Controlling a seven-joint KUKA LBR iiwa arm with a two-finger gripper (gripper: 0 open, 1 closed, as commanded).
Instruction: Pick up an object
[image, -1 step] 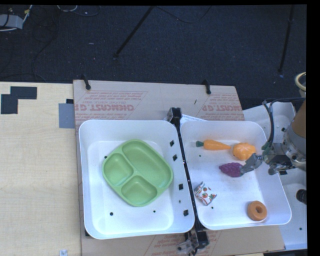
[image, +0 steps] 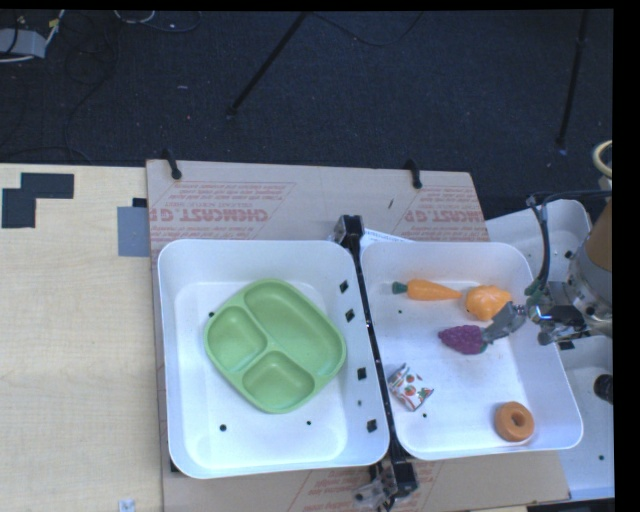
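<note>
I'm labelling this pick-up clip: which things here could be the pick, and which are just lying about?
Job in hand:
claw, by the right bin's right wall
purple grapes, right by the claw
carrot
orange fruit
doughnut
small packet

Lying about:
green divided plate, in the left bin
cardboard sheet

Robot lab: bench (image: 70, 330), white bins (image: 190, 270)

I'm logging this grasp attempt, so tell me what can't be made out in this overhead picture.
- Hand, camera view: too small and blurred to tell its state or whether it touches the purple toy.
- Arm: cut off by the right edge.
- Small packet: print too small to read.
</note>
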